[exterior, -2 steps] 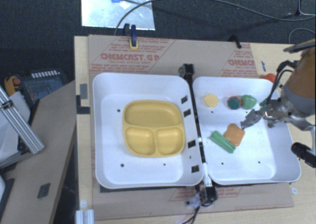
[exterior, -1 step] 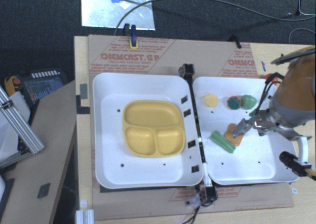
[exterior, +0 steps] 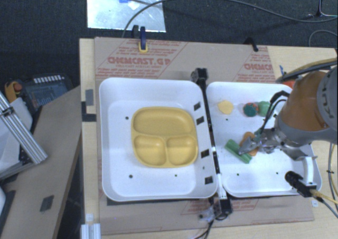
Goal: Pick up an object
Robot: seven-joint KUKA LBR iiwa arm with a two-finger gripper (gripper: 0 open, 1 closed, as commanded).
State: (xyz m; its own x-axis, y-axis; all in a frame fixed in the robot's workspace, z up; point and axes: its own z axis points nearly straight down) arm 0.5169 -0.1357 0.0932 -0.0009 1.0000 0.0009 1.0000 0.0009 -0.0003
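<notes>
A wooden bench covered with a sheet of printed cardboard carries two shallow white plastic bins side by side, with dark carpet beyond its far edge. The left bin [exterior: 113, 127] holds a yellow three-compartment plastic tray [exterior: 162, 136]. The right bin [exterior: 264, 180] holds small toys: a pale yellow round piece [exterior: 226, 107] at the far left, a round orange-and-teal piece [exterior: 250, 109] just beside a green piece [exterior: 262, 108], and a green oblong block [exterior: 235, 150] touching an orange piece [exterior: 247, 139] near the bin's middle.

The grey arm with its orange band reaches in from the right, and the gripper [exterior: 249, 148] sits low over the green block and orange piece. Whether it is clamped or spread cannot be told from this angle.

Because the two toys touch, the gripper may catch both, or push one aside and come up with nothing. The block's slanted lie could also let it slip out.
</notes>
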